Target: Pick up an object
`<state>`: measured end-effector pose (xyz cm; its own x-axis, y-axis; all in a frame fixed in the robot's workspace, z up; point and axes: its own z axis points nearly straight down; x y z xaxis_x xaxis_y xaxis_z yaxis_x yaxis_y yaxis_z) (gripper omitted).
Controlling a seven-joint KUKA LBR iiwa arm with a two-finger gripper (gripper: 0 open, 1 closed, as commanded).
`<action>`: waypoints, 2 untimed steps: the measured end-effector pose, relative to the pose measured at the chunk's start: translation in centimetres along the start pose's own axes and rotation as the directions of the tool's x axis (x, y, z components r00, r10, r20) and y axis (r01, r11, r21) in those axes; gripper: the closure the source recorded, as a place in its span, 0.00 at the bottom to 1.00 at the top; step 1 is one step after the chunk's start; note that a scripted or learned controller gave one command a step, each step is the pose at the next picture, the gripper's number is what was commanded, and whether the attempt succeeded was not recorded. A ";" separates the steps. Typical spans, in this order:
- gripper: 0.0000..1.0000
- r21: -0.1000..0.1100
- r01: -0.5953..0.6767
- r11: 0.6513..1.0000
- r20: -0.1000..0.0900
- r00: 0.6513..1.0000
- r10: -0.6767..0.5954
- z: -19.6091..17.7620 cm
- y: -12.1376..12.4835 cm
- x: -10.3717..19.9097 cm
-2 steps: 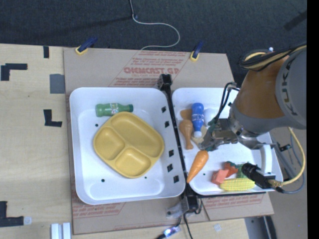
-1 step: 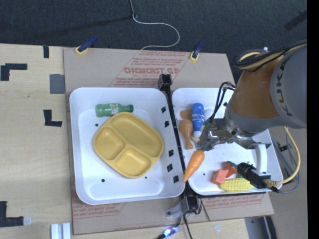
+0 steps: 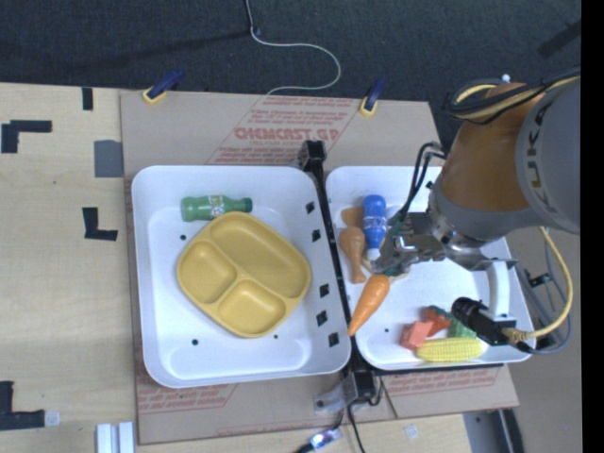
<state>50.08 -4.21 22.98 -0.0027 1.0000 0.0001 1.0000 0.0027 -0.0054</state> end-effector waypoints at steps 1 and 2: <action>1.00 0.002 -0.002 1.000 0.000 1.000 0.002 0.0 -0.6 -1.1; 1.00 0.004 -0.002 1.000 0.001 1.000 0.002 1.8 -0.1 -1.2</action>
